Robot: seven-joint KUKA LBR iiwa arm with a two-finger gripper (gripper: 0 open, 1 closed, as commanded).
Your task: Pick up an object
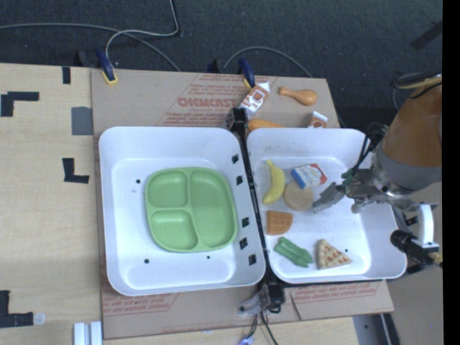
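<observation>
Bench of pale wood (43, 214) with a brown cardboard sheet (201, 99) under two shallow white bins; dark carpet (287, 20) along the top of the frame.

Lower edge: black clips and cable (262, 300) at the seam between the bins.

Left bin (118, 192), centre-left of frame: one green divided plate (191, 209), three compartments, lying flat.

Right bin (374, 261), centre-right of frame, nearest to farthest:
- pizza slice toy (332, 254), lower right, near the front wall;
- green pepper-like piece (293, 251), just left of the pizza slice;
- orange waffle-like piece (279, 222), near the dividing wall;
- tan round piece (297, 197), mid-bin;
- banana (274, 182), upright along the left side, just beside the tan round piece;
- small white, blue and red carton (309, 175), touching the tan round piece at its upper edge.

Gripper (332, 196), entering from the right edge on the grey arm (413, 157): fingers spread apart, nothing between them, tips low over the bin floor just right of the tan round piece.

Beyond the bins, upper centre: orange item (264, 124) at the bin rim, red-and-white packet (254, 98), drumstick toy (298, 95), blue-and-yellow clamps (108, 69) on the cardboard edge, grey cables (144, 38) on the carpet.
</observation>
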